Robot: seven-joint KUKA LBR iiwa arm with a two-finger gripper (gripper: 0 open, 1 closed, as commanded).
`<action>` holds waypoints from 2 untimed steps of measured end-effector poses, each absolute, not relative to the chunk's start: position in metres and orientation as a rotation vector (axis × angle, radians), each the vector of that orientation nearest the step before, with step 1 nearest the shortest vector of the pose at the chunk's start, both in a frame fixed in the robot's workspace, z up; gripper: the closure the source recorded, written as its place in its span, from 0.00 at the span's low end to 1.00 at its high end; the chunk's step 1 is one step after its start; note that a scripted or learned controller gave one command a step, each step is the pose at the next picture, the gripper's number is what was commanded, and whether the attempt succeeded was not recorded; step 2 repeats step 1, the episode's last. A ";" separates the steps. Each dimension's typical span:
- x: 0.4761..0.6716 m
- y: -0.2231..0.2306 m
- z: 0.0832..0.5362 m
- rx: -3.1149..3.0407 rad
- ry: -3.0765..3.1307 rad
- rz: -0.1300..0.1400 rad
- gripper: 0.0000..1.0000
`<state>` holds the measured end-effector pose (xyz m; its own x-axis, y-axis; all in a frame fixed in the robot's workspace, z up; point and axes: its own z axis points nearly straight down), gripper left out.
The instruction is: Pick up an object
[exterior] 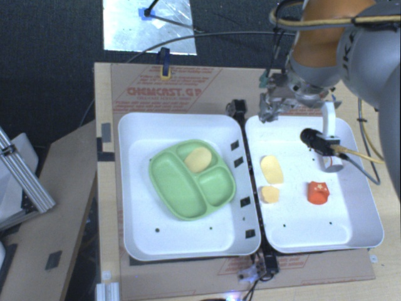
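In the right bin (pixel 351 231) lie a pale yellow piece (pixel 271 168), a smaller yellow piece (pixel 270 194) just in front of it, and a red piece (pixel 318 192) to their right. My gripper (pixel 269 110) hangs over the back left corner of that bin, well behind the yellow pieces. I see nothing in it. A green divided plate (pixel 188 196) sits in the left bin (pixel 141 231), with a yellow piece (pixel 198 159) in its back compartment.
The two bins meet at a ridge with black clips (pixel 245 168) down the middle. The grey arm with its orange band (pixel 332 17) reaches in from the upper right, over the right bin's back edge. A yellow cable (pixel 363 158) trails across the bin's right side.
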<state>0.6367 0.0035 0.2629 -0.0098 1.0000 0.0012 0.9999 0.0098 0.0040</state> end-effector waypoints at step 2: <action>0.641 0.062 0.244 2.211 2.233 0.003 1.00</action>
